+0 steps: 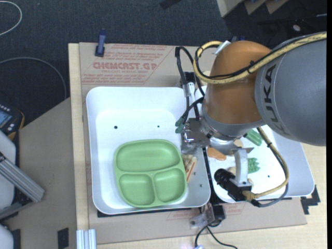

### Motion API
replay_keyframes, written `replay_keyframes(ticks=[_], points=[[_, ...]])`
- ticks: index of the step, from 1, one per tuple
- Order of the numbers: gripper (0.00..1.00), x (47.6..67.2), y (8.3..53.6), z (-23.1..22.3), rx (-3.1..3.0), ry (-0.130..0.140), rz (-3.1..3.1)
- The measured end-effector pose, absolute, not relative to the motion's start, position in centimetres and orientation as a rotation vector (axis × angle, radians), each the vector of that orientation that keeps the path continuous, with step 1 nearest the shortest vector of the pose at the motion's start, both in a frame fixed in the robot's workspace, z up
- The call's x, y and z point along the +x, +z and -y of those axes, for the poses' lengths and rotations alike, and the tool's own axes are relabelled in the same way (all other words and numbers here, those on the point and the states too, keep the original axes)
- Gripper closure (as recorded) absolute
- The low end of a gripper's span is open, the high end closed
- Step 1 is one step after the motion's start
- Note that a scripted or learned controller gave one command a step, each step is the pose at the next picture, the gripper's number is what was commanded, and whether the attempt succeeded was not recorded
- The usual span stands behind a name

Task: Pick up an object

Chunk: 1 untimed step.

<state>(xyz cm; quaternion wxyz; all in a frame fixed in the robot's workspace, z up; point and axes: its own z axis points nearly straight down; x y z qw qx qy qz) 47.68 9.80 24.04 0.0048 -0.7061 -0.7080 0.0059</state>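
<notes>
Claw (193, 148) low over the seam between the two bins, at the left bin's (98, 139) right wall. Grip state: cannot tell (hidden under the wrist). Green divided plate (150, 178) in the left bin's near half; orange sticks (189, 165) against its right edge.

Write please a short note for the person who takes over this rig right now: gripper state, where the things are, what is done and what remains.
Gripper: low at the right wall of the left white bin, mostly covered by the orange wrist; whether it holds anything cannot be told.
Green plastic three-compartment plate: flat in the left bin, front half.
Thin tan stick-like item: beside the plate's right edge, just under the gripper.
Right white bin: small green pieces and an orange piece, partly hidden by the arm.
Done: arm lowered to the left bin.
Left: no lift is confirmed; check the grasp before continuing.
</notes>
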Motion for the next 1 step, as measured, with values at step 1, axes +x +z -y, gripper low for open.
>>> replay_keyframes(ticks=[1], points=[[1.00,48.06,36.39,-9.79,-2.225,-0.019,2.229]])
